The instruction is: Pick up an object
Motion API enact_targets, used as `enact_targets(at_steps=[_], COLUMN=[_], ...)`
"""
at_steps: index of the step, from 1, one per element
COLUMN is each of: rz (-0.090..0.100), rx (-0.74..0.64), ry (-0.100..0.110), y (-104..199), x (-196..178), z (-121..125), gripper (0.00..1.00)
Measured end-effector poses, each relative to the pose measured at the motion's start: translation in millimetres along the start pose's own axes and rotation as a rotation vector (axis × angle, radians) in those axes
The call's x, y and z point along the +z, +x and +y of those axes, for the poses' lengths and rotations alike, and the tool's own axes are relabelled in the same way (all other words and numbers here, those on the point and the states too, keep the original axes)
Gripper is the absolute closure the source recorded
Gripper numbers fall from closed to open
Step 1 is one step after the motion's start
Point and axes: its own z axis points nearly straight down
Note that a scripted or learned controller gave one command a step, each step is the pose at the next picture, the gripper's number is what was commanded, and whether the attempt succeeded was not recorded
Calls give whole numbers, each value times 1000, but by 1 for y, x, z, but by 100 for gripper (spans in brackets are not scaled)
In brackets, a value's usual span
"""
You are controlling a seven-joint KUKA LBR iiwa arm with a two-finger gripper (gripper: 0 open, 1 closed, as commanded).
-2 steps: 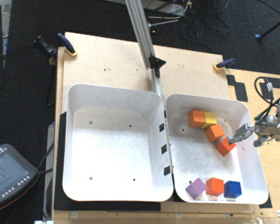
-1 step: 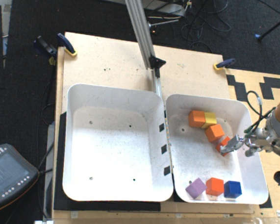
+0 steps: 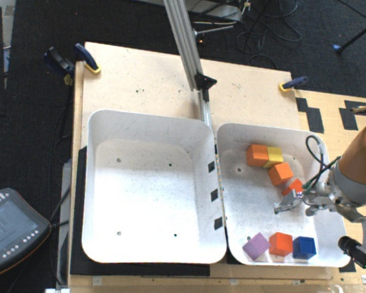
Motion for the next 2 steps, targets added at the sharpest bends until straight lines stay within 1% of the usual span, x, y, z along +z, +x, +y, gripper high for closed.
enact_targets(at_steps=[1,2], rz=[-4,-5], rx=[1,-3], ry=[-10,-13], y=[-1,-5], x=[-14,-72], z=[2,13], gripper=[100,100])
